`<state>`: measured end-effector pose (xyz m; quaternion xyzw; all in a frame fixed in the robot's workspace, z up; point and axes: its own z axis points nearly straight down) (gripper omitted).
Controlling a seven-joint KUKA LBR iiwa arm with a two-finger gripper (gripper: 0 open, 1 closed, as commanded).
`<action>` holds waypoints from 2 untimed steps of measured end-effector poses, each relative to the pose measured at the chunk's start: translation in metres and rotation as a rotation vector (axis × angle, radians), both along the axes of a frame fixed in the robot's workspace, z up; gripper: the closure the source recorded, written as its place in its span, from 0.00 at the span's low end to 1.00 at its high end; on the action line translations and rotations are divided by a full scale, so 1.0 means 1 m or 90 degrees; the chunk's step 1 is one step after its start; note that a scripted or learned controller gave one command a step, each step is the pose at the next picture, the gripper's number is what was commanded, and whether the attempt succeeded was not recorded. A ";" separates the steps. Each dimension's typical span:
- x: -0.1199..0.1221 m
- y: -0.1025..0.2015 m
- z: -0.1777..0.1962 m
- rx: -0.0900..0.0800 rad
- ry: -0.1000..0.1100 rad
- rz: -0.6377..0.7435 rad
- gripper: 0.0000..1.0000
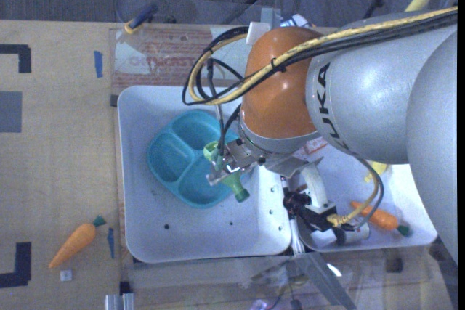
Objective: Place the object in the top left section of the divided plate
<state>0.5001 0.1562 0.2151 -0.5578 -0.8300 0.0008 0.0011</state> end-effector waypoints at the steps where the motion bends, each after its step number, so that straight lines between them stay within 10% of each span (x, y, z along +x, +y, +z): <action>1: 0.023 -0.050 -0.091 0.003 -0.010 0.008 1.00; 2: -0.021 -0.023 0.013 0.000 -0.002 0.027 1.00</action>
